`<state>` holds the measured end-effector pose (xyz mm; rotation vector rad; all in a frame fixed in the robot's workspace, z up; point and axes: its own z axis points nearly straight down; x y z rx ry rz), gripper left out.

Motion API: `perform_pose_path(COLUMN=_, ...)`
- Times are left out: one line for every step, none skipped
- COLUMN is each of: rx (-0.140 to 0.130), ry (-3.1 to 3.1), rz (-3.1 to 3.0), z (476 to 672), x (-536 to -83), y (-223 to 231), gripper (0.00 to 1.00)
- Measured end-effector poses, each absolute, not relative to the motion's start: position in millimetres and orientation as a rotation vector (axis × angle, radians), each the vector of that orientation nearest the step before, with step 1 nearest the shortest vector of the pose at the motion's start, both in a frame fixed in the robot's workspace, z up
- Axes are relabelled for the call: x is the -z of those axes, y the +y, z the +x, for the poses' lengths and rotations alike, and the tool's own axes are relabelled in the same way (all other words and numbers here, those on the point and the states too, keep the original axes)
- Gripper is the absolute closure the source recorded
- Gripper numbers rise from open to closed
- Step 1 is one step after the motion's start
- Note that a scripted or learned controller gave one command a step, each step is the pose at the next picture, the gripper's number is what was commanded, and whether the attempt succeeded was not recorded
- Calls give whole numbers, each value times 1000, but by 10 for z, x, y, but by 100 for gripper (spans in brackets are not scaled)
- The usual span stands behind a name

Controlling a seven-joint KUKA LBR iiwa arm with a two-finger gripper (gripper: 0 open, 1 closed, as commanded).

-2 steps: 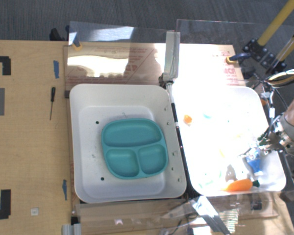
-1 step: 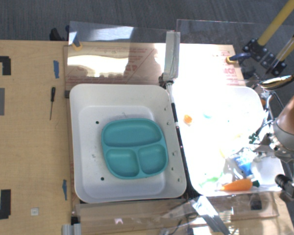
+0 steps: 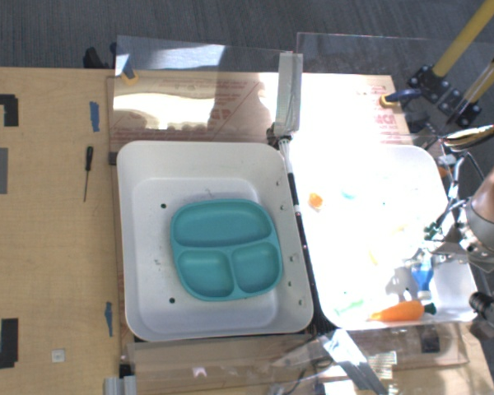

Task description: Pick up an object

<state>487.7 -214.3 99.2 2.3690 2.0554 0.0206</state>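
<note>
- You'll find the teal plastic divided plate (image 3: 226, 248), three compartments, lying flat in the middle of the left shallow white bin (image 3: 140, 171).
- In the right white bin (image 3: 370, 163), washed out by glare, an orange carrot-shaped toy (image 3: 399, 311) lies near the front edge, with a small orange piece (image 3: 315, 202) well apart, near the divider.
- The gripper (image 3: 424, 271) sits at the right bin's right side, just above the carrot; you cannot tell its finger state.

Arm (image 3: 487, 212) comes in from right edge, mid-height, mostly cut off by frame. Grey wrist section w/ cables hangs low over right side. Gripper (image 3: 418, 276) sits near bottom right, pointing down-left; glare blurs it.
</note>
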Motion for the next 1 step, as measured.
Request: perform_pose_path(rx=-10, ry=2213, rz=2223, z=4823, x=-2063, y=-1233, gripper=100)
